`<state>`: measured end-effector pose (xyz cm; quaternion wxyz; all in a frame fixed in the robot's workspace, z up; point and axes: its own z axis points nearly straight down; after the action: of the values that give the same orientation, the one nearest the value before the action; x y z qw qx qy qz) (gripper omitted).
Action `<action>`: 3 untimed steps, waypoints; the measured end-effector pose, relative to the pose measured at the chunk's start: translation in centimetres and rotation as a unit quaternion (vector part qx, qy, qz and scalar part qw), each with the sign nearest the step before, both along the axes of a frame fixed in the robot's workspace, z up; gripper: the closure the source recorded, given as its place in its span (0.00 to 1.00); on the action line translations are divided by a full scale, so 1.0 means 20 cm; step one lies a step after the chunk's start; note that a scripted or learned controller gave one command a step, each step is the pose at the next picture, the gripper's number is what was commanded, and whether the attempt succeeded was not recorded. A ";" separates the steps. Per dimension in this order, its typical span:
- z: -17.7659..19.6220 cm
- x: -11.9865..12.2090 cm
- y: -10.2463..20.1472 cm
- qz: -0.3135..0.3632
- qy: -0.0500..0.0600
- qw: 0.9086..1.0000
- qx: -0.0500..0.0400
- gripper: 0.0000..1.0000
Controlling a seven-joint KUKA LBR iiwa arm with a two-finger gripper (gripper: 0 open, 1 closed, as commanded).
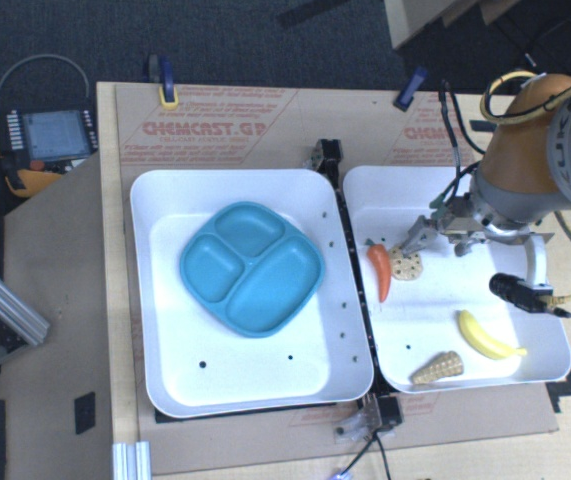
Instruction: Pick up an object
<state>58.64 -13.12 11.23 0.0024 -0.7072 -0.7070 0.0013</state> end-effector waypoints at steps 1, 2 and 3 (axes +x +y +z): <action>0.06 0.01 0.00 0.000 -0.003 1.000 -0.001 1.00; 0.30 -0.03 0.02 0.000 -0.005 1.000 -0.001 1.00; 0.60 -0.05 0.00 0.000 -0.006 1.000 -0.002 1.00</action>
<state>57.59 -13.17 23.26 -0.0030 -0.7070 -0.7072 -0.0015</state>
